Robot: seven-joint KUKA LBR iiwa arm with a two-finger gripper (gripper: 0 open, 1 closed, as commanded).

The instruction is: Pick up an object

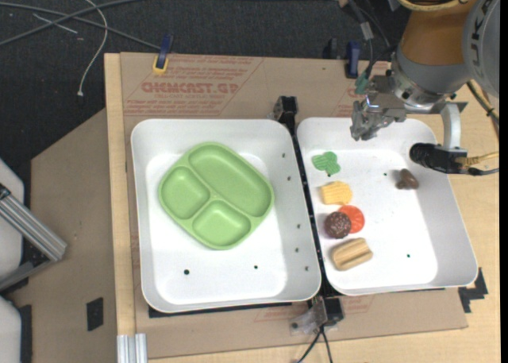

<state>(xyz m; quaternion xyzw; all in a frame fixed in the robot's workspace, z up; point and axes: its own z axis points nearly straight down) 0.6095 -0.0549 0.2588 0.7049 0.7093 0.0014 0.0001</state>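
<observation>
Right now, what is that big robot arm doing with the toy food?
The robot arm's gripper hovers over the top edge of the right bin, with nothing between its fingers. Below it lie a green toy, a yellow one, a red one, a dark round one, a tan bread piece and a small brown piece. The left bin holds a green divided plate. Nothing is picked up yet.

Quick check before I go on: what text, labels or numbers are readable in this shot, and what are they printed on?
"CHEMCAST GP", roughly: faint red print on the brown board under the bins, above the left bin; the letters are blurred, so the reading is unsure.
Smaller red lines around it: too faint to read.
More red print on the board by the hand: partly hidden, unreadable.
</observation>
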